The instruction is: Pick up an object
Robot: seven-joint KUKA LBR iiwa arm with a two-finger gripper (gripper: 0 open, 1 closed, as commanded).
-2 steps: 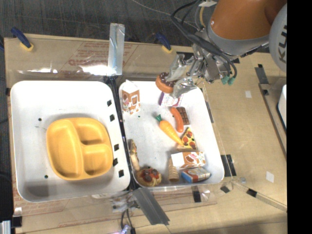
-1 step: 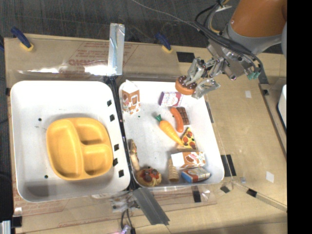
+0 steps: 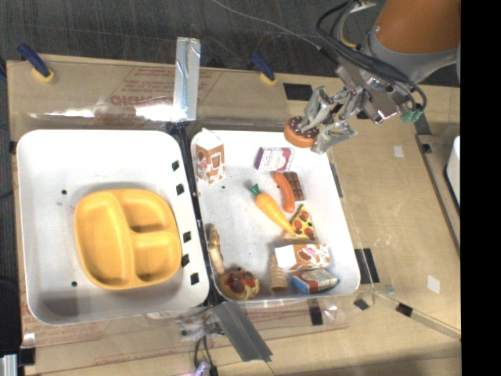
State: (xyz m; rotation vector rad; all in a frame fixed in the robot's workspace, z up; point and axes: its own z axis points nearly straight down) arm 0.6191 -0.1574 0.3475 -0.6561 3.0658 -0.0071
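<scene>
My gripper (image 3: 311, 128) hangs over the far right corner of the right bin (image 3: 235, 210), its fingers shut on a small brown doughnut (image 3: 298, 134) with a pink top. Below it in the bin lie a purple-and-white carton (image 3: 273, 159), a brown sausage-like toy (image 3: 288, 189), an orange carrot (image 3: 270, 205) and a pizza slice (image 3: 304, 224). A small milk carton (image 3: 209, 156) stands at the bin's far left.
The left bin (image 3: 47, 171) holds a yellow divided plate (image 3: 127, 237). Along the right bin's near edge sit a white-and-orange box (image 3: 302, 255), a blue-and-orange box (image 3: 315, 281), a cone (image 3: 279, 275), a berry tart (image 3: 239, 283) and a tan stick (image 3: 214, 245).
</scene>
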